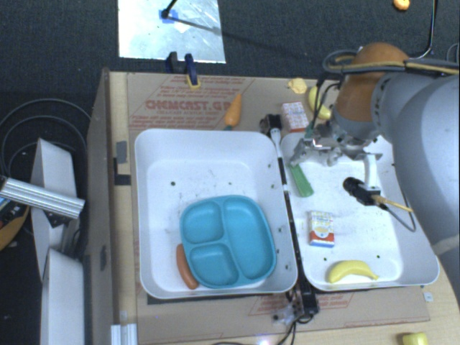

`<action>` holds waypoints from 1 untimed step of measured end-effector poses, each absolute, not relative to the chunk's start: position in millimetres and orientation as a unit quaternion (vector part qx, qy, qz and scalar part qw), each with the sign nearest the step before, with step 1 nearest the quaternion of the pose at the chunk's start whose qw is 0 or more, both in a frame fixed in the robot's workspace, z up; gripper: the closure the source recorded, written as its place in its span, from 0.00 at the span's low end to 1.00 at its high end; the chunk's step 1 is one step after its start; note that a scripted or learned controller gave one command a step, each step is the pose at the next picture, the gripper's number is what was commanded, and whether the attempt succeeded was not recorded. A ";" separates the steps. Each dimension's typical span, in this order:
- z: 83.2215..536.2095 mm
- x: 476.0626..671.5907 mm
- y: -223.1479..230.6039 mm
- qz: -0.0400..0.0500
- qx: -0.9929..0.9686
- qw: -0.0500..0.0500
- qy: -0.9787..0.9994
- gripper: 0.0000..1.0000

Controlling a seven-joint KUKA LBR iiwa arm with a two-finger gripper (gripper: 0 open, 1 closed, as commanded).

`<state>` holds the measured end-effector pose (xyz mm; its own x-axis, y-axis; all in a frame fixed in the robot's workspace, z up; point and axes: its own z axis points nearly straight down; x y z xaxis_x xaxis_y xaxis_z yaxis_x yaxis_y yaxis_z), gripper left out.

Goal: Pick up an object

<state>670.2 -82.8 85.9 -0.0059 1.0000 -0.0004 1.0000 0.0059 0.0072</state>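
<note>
Two shallow white plastic bins sit side by side on a brown cardboard sheet (180, 95) w/ red print.

Left bin (208, 167): a light-blue three-compartment plastic plate (228, 239), smooth and round-cornered, takes up the near half. An orange-red sausage (185, 266) lies betw. the plate's left edge and the bin wall, right against the plate. Bare floor beyond the plate shows small dark specks.

Right bin (384, 243):
- A green stick (302, 180), short, matte and cylinder-shaped, lies at a slant close to the left wall, toward the far end.
- A small white carton w/ red-orange print (321, 228), boxy, sits approx. mid-bin, apart from the stick.
- A yellow banana (351, 270), curved and glossy, lies by the near wall, near the carton but not touching it.

Grey arm (424, 142) reaches in from the right. Its metal gripper (307, 152) is low over the far-left part of the right bin, right at the upper end of the green stick. Contact w/ the stick: can't tell. Claw apart or together: can't tell from this angle.

Outside the bins, on the cardboard: an orange carrot (233, 110), tapered, just beyond the left bin's far rim. A small pinkish-white box (293, 115) sits at the right bin's far rim; in or out of the bin, can't tell.
</note>
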 end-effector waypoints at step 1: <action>98.0 670.4 -83.1 0.004 0.705 0.004 0.709 1.00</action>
